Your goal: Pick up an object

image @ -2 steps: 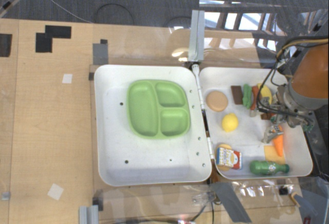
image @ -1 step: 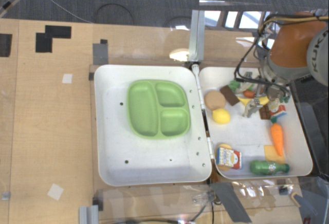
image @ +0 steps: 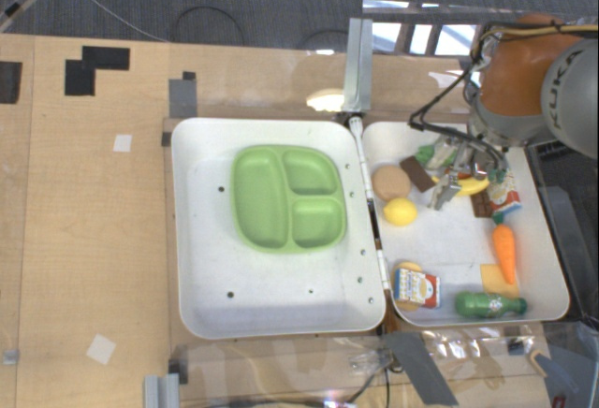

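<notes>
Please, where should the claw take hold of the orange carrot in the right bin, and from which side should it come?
Probably grip the carrot across its thicker middle, coming straight down from above. It lies flat, its length running toward the bin's near edge, so the fingers should close across its narrow width. White floor shows on its left; a yellow block touches its lower end, so avoid that end.

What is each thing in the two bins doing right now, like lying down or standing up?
Green plate: flat in the left bin, right way up.
Lemon: resting in the right bin, beside the brown bun.
Carrot: lying down, free.
Green bottle: on its side by the front wall.
Small carton: lying flat.
Yellow wedge: resting beside the carrot.
Pincer: low over the pile at the back.
</notes>
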Controlling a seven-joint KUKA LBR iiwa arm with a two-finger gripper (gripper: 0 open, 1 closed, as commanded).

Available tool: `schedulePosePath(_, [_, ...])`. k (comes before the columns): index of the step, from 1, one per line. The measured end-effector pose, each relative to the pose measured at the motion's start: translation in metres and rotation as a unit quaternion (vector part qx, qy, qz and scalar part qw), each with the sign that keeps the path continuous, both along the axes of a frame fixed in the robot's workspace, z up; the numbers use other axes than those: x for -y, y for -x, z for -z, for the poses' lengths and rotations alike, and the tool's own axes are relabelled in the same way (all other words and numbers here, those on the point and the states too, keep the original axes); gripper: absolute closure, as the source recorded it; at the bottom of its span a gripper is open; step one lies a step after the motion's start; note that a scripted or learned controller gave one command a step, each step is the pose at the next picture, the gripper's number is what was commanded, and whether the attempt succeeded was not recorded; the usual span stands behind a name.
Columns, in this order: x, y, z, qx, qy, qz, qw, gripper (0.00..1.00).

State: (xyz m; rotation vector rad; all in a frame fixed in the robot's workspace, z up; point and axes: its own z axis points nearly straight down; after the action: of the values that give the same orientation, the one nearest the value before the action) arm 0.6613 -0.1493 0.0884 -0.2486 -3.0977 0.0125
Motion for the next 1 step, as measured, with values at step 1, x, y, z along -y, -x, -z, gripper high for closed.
schedulePosePath(1, [0.0341,0.0785,-0.0012,0.022,-0.0017,-0.052,0.9984,0.0])
